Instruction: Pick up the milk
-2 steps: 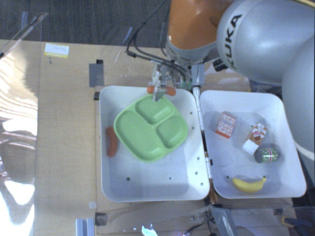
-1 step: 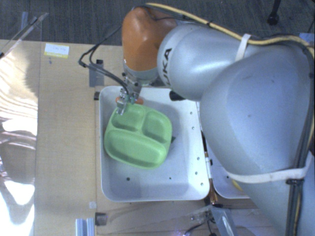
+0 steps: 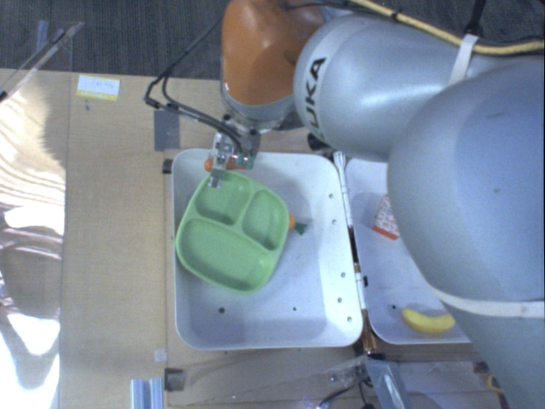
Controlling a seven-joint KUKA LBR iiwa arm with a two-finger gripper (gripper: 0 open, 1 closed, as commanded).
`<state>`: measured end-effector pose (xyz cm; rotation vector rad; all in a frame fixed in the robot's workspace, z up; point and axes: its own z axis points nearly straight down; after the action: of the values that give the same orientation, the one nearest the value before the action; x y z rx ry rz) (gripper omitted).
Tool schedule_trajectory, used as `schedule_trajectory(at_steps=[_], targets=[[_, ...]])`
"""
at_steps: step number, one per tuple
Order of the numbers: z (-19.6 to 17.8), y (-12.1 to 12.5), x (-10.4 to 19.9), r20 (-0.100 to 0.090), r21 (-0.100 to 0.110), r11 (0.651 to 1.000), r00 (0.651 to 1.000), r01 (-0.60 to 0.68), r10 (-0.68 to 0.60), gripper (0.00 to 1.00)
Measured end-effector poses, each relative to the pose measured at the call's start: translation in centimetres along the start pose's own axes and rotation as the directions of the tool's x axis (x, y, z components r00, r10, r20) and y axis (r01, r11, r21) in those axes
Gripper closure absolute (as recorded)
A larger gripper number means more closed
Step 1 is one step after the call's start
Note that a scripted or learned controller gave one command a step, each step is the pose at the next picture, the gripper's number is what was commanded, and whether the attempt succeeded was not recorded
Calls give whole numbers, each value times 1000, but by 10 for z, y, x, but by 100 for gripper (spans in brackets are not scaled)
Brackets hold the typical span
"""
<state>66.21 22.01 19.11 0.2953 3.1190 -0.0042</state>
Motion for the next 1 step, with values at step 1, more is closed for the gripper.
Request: schedule_trajectory(at_steps=[1], targets=[[-43, 10, 20, -1, -4, 959, 959, -283, 283, 100]])
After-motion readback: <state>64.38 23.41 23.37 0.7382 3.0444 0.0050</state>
